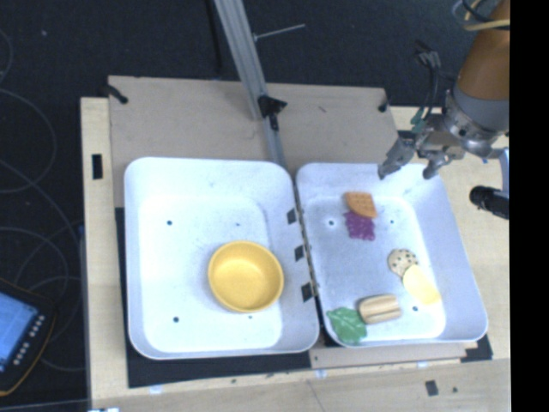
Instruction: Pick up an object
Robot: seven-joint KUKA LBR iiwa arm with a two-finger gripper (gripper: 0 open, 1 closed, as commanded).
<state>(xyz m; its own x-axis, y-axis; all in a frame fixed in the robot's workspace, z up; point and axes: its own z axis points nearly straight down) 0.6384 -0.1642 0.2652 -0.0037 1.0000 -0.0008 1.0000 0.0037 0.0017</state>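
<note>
While end effector (410, 164) hangs spread, nothing pinched, over right bin (455, 230), orange wedge (360, 202) tops purple cluster (360, 225).

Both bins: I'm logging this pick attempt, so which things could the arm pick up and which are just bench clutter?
Could be picked:
yellow bowl
orange piece
purple piece
cookie
yellow slice
bread roll
green leaf

Just lying about:
metal pole
handheld screen

The gripper hangs over the right bin's far edge, its fingers open.

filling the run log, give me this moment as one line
gripper: open, above right bin far edge, holding nothing | right bin: orange piece, purple piece | left bin: yellow bowl
</note>
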